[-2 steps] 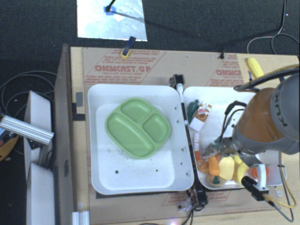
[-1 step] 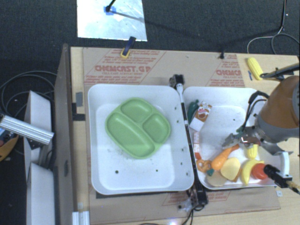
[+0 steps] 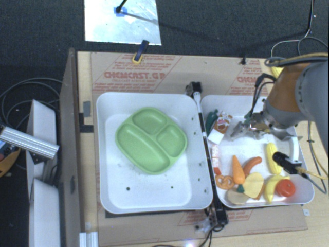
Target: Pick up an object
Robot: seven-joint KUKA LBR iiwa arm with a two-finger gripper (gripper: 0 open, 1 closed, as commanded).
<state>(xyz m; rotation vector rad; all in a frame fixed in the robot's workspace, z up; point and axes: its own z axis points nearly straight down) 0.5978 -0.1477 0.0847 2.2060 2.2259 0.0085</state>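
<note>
The right bin (image 3: 303, 193) holds several toy foods. Along its near side lie an orange carrot (image 3: 237, 170), a red-brown sausage (image 3: 252, 163), a yellow banana (image 3: 272, 157), a red tomato (image 3: 285, 188), a pretzel (image 3: 223, 180) and a yellow wedge (image 3: 253, 185). A dark green piece (image 3: 212, 120) and a small red-and-white packet (image 3: 223, 122) lie at the bin's far left. My gripper (image 3: 238, 131) hangs low over the bin's upper middle, just right of the packet and above the carrot. I see nothing held in it.
The left bin (image 3: 110, 189) holds a light green divided plate (image 3: 151, 139). A black clamp (image 3: 195, 89) sits on the wall between the bins. Cables trail at the right and left edges. A silver sheet (image 3: 123, 14) lies on the floor beyond the bench.
</note>
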